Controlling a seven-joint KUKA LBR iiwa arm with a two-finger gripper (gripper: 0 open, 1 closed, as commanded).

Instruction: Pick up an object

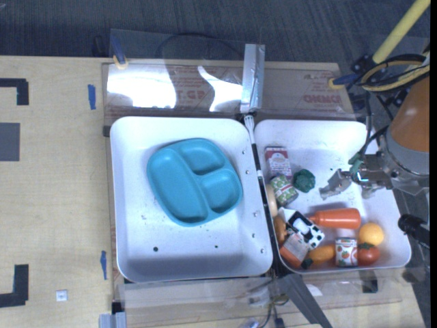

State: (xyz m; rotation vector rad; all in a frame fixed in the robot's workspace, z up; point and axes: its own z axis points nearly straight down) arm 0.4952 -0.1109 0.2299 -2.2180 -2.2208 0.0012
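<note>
Camera view, nearest edge first: the right bin (355, 130) holds a crowded row along its near wall, comprising a small can (346, 251), a tomato (368, 254), an orange fruit (371, 234) and a black-and-white item (308, 232) too jumbled to identify. Behind these lies an orange cylinder (336, 218). Farther back are a green lump (304, 180) and a red packet (278, 160). The end effector (334, 183) hovers above the bin floor, apparently empty; finger spacing is indistinct. The left bin (130, 203) carries a blue divided tray (194, 180).

Wooden bench (48, 203) bearing two white bins (130, 251)
</note>
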